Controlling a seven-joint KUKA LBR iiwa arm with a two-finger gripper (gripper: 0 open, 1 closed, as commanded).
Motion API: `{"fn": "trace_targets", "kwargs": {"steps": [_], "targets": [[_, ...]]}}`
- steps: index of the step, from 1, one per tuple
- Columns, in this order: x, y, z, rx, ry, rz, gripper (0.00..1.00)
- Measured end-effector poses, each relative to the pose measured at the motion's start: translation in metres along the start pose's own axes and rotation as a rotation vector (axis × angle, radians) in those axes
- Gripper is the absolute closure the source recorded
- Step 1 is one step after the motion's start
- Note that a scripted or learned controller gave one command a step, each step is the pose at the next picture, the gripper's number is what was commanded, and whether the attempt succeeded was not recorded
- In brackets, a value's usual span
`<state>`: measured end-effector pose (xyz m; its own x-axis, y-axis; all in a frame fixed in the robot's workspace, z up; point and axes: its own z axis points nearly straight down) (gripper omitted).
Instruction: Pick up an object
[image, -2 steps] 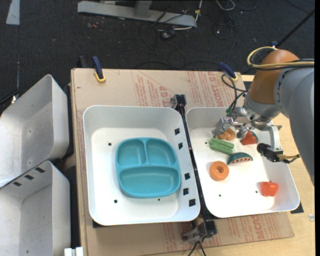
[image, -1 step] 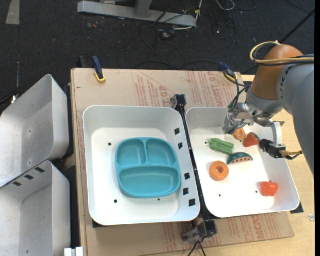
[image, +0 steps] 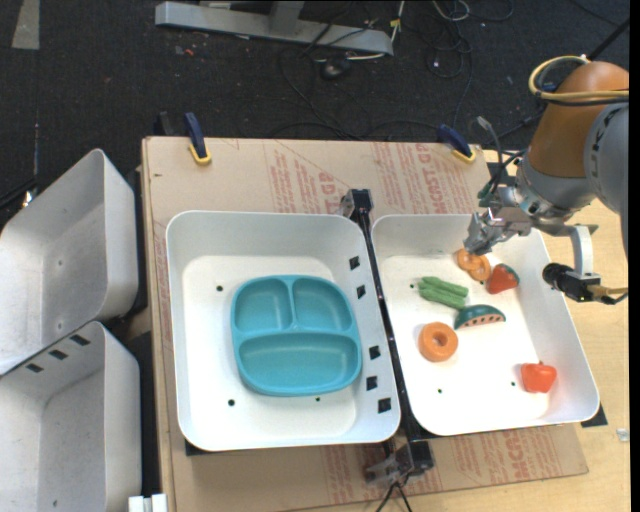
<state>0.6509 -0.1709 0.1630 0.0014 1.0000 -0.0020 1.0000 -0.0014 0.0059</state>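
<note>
My gripper (image: 481, 243) hangs low over the far part of the right bin (image: 570, 330), its fingertips right above a small orange piece (image: 475, 265). A red-and-green strawberry-like toy (image: 502, 278) lies just to the right of that piece. In the middle of the bin lie a green bean pod (image: 443, 291), a watermelon slice (image: 480, 317) and an orange ring (image: 438, 341). A red pepper-like toy (image: 538, 377) sits near the bin's front right corner. Nothing is seen between the fingers.
The left bin (image: 200, 260) holds a teal divided plate (image: 296, 334). Two empty white bins (image: 60, 330) stand off the bench at the left. Clamps (image: 197, 138) hold the board at its far edge. The arm's grey body (image: 585, 140) reaches over the right bin's far right corner.
</note>
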Motion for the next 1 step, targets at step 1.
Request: {"fn": "trace_targets", "kwargs": {"steps": [1], "targets": [[-0.0085, -0.0003, -0.0599, -0.002, -0.001, -0.001, 1.00]]}}
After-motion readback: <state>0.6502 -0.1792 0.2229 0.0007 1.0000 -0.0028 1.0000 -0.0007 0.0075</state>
